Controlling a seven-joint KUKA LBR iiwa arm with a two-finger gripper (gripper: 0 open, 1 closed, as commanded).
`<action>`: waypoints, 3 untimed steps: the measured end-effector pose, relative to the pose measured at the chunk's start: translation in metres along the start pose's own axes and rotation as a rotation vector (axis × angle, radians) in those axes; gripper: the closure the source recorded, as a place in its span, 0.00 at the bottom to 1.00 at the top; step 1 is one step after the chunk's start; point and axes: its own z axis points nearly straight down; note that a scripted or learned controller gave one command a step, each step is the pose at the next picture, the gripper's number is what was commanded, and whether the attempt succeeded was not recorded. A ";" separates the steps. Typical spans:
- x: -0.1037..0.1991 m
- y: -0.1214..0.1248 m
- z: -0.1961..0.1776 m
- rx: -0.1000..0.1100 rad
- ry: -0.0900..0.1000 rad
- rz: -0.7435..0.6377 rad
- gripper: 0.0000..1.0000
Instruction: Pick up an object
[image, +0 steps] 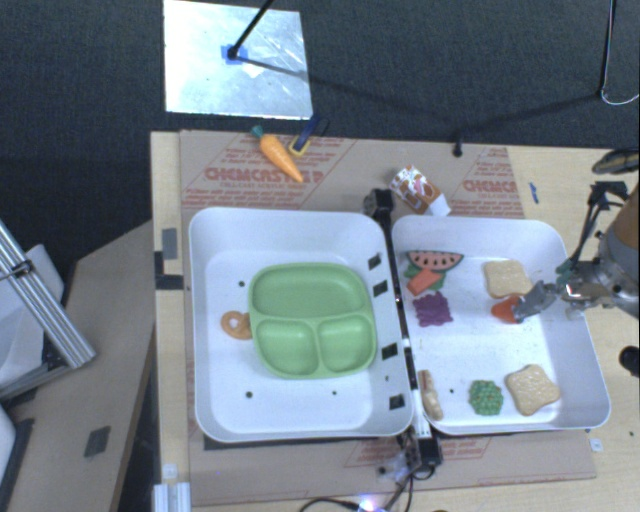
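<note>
A: Nearest us, the knobbly green broccoli (486, 397) sits beside a square toast slice (531, 388), both in the right bin (575, 345).

B: And the gripper (527, 303)?

A: Its grey fingers pinch a small red-orange piece (504, 310) near the bin's right side, just under the pale bread slice (504, 277).

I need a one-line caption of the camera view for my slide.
Gripper reaches a red toy in the right bin; the green plate sits in the left bin.

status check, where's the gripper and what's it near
Gripper low in right bin, fingers at red piece; hold unconfirmed. Toast slice just behind. Nothing blocking.
</note>
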 end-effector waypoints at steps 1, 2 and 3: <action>0.000 0.003 -0.005 -0.011 -0.003 -0.003 0.00; -0.008 -0.004 0.047 -0.007 -0.002 0.000 0.00; -0.006 -0.004 0.110 -0.006 -0.001 -0.001 0.00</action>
